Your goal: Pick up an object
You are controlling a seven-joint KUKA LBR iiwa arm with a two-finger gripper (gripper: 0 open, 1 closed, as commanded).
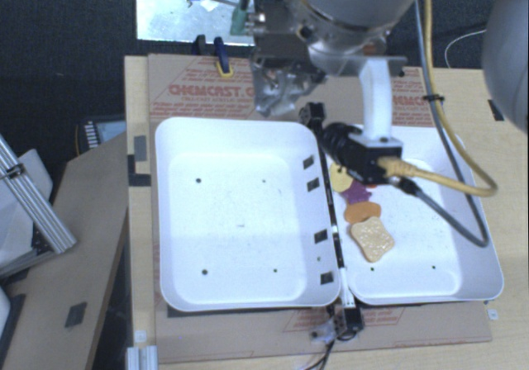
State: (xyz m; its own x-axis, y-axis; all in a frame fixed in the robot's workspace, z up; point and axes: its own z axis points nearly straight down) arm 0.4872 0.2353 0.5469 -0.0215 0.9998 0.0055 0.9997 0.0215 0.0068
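Tan bread-shaped piece (372, 239) lies in the right bin (463, 282) by its left wall, touching an orange piece (362, 212), with bare floor rightward. I see the pincer (277, 100) over the far rim of the left bin (240, 124); apart or together, I cannot tell.

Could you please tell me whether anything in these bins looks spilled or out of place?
Nothing stands out. The tan slice, orange piece, purple piece and yellow piece lie bunched inside the right bin, close to its left wall; none lies outside it.
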